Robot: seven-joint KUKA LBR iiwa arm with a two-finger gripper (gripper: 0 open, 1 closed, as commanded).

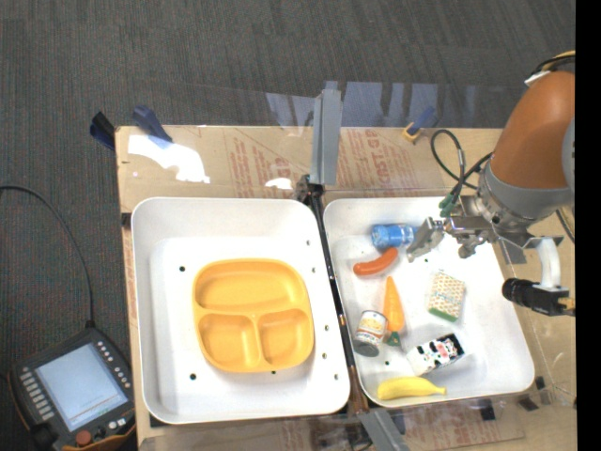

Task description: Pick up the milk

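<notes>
The milk is a small white carton with black cow patches. It lies on its side near the front of the right bin, between a banana and a checkered packet. My gripper hangs over the back of the same bin, next to a blue can. It is well behind the milk and apart from it. Nothing shows held in it.
The right bin also holds a red sausage, a carrot, a small tin, a banana and a checkered packet. In the left bin sits a yellow divided plate. A metal divider stands behind the bins.
</notes>
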